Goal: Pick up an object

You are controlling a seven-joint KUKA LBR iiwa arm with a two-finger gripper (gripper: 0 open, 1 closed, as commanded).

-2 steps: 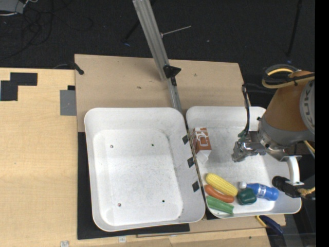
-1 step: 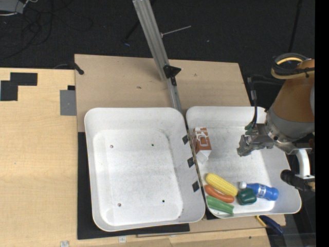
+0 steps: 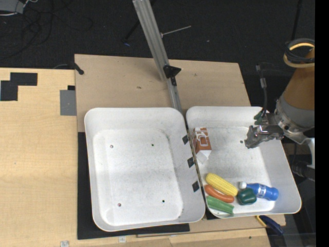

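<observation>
The wooden surface [image 3: 205, 81] is carrying two shallow white bins side by side, the left bin [image 3: 97, 122] sitting with nothing but a few dark specks on its floor. The right bin [image 3: 226, 115] is holding everything on offer. The grey arm [image 3: 298, 94], banded in orange, is reaching in over that bin's far right rim, its claw [image 3: 253, 137] hanging above the upper right part of the bin floor; whether the claw is open or closed cannot be told from here, and nothing is showing in its grip. A slanted metal rail [image 3: 154, 45] is running down toward the seam between the bins. An orange-and-white carton [image 3: 202, 140] is lying against the right bin's left wall. Clustered in the near corner, well apart from the claw, a yellow corn cob [image 3: 221, 183] is lying just above an orange carrot [image 3: 218, 193] and a green pod [image 3: 220, 205], with a dark green block [image 3: 247, 197] touching a blue bottle [image 3: 264, 191] beside them.
</observation>
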